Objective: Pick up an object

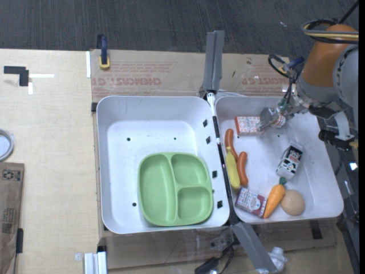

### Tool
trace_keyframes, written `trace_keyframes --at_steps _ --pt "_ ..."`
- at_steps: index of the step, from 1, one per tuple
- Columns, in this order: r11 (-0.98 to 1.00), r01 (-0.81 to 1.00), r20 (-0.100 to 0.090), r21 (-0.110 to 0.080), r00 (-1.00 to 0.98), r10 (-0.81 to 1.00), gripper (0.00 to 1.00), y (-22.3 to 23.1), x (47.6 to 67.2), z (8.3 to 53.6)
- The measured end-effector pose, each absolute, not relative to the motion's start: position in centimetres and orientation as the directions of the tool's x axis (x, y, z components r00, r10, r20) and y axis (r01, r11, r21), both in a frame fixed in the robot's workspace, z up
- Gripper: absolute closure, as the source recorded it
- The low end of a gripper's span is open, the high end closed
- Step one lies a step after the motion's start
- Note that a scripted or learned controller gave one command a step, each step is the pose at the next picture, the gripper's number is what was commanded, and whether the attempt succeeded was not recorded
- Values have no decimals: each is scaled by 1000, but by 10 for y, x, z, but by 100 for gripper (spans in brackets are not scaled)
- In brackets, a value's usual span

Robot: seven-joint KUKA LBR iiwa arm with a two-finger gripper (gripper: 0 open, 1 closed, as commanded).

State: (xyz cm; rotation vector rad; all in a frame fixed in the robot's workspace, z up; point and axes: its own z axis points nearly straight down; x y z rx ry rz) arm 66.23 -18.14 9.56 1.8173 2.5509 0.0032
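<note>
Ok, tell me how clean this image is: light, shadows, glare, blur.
Camera view: light even and soft, with faint shadows under the green plate and the carrot; mild glare on the white walls of the left bin; slight softness overall, with the pincer near the small box smeared, its detail too blurred to read.

We see a small red-and-white carton (247,124) lying flat near the right bin's (319,147) far left corner, its right edge just beside the gripper (272,120), fingers not clearly around it.
</note>
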Motion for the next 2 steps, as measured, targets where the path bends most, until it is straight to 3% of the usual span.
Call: trace_keyframes --at_steps 1,2 --pt "330 944 -6 5 -330 944 100 -181 663 103" --pt "277 961 0 -3 -277 961 100 -162 660 190"
